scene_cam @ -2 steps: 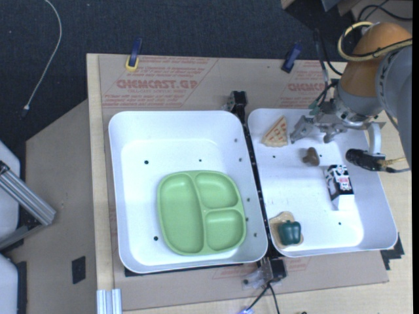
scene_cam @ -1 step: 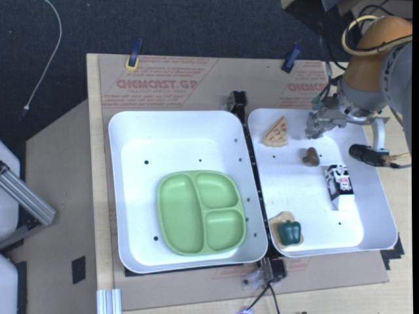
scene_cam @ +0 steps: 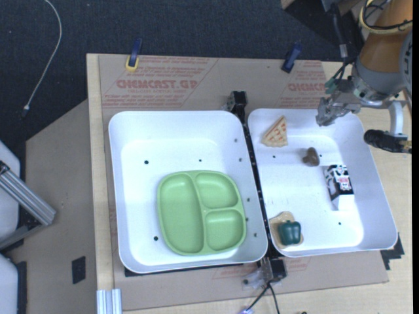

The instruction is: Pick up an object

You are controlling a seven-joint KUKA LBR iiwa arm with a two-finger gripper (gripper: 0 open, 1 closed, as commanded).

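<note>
Two bins (scene_cam: pixel 131 175) sit on the counter (scene_cam: pixel 98 110); left holds a green plate (scene_cam: pixel 200 211). Over the right bin's far edge hangs the tool (scene_cam: pixel 330 113) (grip state unclear), near a wedge (scene_cam: pixel 276 133).

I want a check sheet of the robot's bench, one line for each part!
Surface: bench bearing two white bins, left bin and right bin, side by side.
Job's things: in the right bin, cheese wedge, small brown lump, black-and-white cow toy, green pepper.
Clutter: green divided plate in the left bin.
Grippers: end effector over the right bin's far edge, holding nothing seen.
Cables: white cable on the floor.
Surroundings: dark carpet, blue clamp.
</note>
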